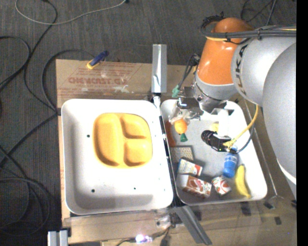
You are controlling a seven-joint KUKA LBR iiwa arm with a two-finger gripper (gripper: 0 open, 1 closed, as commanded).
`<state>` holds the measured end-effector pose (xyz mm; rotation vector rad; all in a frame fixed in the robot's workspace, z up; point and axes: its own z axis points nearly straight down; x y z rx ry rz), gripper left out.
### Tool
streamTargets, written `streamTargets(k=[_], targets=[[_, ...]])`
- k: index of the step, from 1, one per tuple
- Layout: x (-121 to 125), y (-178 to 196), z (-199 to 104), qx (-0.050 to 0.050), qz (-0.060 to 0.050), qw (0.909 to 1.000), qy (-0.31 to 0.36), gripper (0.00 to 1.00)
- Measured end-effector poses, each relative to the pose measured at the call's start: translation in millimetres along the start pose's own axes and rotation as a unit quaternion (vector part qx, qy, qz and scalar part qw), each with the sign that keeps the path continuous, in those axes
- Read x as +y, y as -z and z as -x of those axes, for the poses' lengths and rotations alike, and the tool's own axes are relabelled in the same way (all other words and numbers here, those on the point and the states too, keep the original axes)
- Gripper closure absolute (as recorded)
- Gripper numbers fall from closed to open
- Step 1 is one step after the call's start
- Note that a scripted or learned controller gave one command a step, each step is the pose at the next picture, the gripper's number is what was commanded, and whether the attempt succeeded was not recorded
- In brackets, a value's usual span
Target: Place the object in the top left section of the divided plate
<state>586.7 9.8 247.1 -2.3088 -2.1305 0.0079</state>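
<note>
Robotics lab — industrial arm (255,53) over bench, two white bins (72,192) on cardboard sheet (77,79), loose cables (29,29) across grey carpet, metal framing — test rig

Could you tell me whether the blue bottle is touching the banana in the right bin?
Touching. In the camera view, the blue bottle meets the upper end of the banana, with no gap visible between them.

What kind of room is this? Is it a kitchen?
Probably a robot lab, not a kitchen. A big grey and orange robot arm reaches over two white bins, loose cables trail across the floor, and the food looks like toys, such as the banana.
</note>
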Motion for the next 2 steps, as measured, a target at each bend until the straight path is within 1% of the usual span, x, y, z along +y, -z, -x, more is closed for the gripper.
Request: streamTargets(k=[1,2], targets=[[41.9,-33.2,-47.4,0.000,0.000,0.9963,0.086,1.00],[42.0,-32.9,-47.4,0.000,0.000,0.9963,0.086,0.00]])
